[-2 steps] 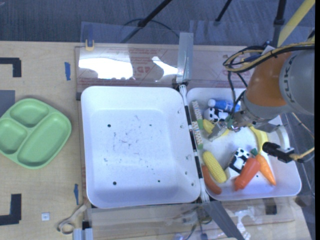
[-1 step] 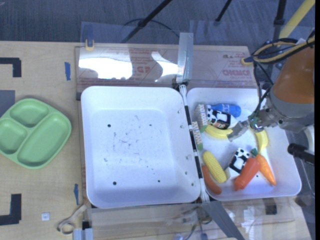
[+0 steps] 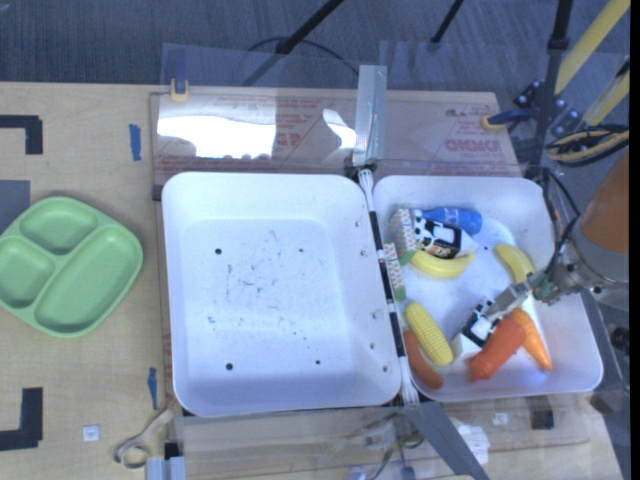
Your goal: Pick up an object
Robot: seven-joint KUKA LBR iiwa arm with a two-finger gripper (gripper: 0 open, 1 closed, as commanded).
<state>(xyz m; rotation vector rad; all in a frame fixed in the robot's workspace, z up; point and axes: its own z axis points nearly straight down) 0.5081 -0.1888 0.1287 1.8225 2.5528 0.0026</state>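
Orange carrot [image 3: 500, 346], long axis diagonal

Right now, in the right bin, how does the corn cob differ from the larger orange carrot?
The corn cob is yellow and bumpy; the carrot is orange and smooth. The corn cob lies by the bin's left wall, the carrot nearer the gripper. The corn cob tilts down-right, the carrot down-left. Both are toy foods.
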